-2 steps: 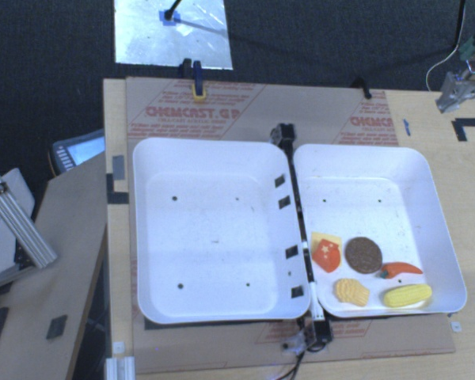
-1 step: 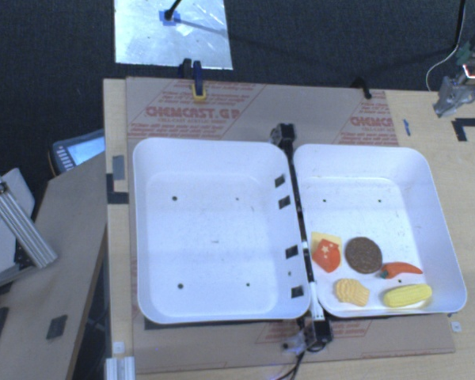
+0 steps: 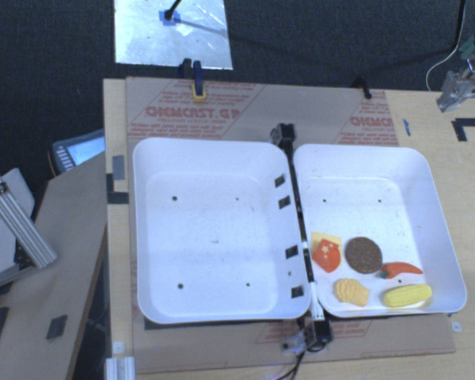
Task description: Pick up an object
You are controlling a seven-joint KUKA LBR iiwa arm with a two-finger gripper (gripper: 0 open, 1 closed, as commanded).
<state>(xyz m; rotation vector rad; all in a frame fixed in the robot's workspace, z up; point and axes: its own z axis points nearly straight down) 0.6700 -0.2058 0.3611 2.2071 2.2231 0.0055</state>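
Five small toy foods lie close together in the near part of the right bin (image 3: pixel 427 212): a yellow-and-red wedge (image 3: pixel 326 252), a brown disc (image 3: pixel 363 254), a red-orange pepper (image 3: pixel 400 270), a yellow corn cob (image 3: pixel 407 294) and a ridged yellow piece (image 3: pixel 351 291) too small to identify. The left bin (image 3: pixel 142 236) adjoins it. The brown sheet (image 3: pixel 245 105) beneath both on the tabletop (image 3: pixel 427 113) carries red lettering, "CHEMCAST GP"; a second print at the right is partly covered by the bin rim. A grey metal part (image 3: pixel 461 85) at the upper right is cut off by the edge and unclear. The gripper's state cannot be told.
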